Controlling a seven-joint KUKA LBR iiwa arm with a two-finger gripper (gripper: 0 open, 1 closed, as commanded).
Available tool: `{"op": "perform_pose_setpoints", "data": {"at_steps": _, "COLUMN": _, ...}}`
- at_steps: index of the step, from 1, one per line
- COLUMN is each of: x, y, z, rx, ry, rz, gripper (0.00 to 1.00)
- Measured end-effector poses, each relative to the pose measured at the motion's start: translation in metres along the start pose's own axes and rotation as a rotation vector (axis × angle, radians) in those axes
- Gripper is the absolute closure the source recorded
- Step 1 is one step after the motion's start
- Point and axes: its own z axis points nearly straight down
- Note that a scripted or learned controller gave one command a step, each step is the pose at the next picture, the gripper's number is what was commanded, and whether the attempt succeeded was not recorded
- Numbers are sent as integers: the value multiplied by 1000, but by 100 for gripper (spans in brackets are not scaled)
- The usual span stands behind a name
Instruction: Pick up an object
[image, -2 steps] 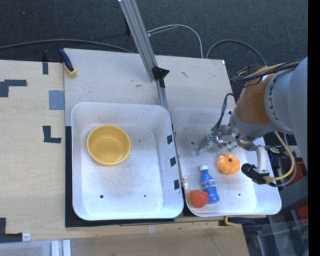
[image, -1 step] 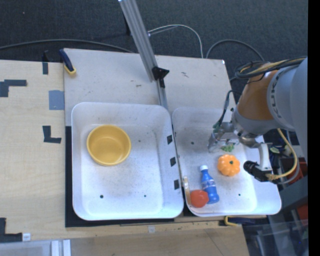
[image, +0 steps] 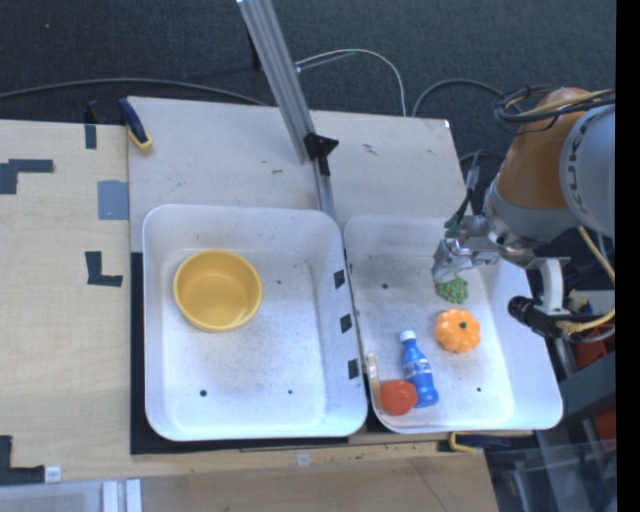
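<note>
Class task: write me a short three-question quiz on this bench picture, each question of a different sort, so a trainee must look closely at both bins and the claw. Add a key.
1. True or false: the yellow bowl sits in the right bin.
2. Multiple choice: which thing lies right beneath the claw? A) the orange pumpkin toy B) the green toy C) the blue bottle
3. Fill the gap: the red ball lies against the lower end of the blue ______.

Key:
1. False; it sits in the left bin.
2. B
3. bottle
</note>
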Motion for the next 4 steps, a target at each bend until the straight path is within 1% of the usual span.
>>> {"op": "perform_pose_setpoints", "data": {"at_steps": 1, "x": -3, "y": -1, "z": -63, "rx": -3, "ry": -1, "rz": 0, "gripper": 100}}
{"op": "perform_pose_setpoints", "data": {"at_steps": 2, "x": -3, "y": 0, "z": -110, "rx": -1, "ry": 0, "rz": -1, "gripper": 100}}
{"op": "perform_pose_setpoints", "data": {"at_steps": 3, "x": 44, "y": -23, "z": -91, "rx": 7, "ry": 2, "rz": -3, "gripper": 100}}
{"op": "perform_pose_setpoints", "data": {"at_steps": 4, "x": 91, "y": -31, "z": -88, "rx": 6, "ry": 2, "rz": -5, "gripper": 100}}
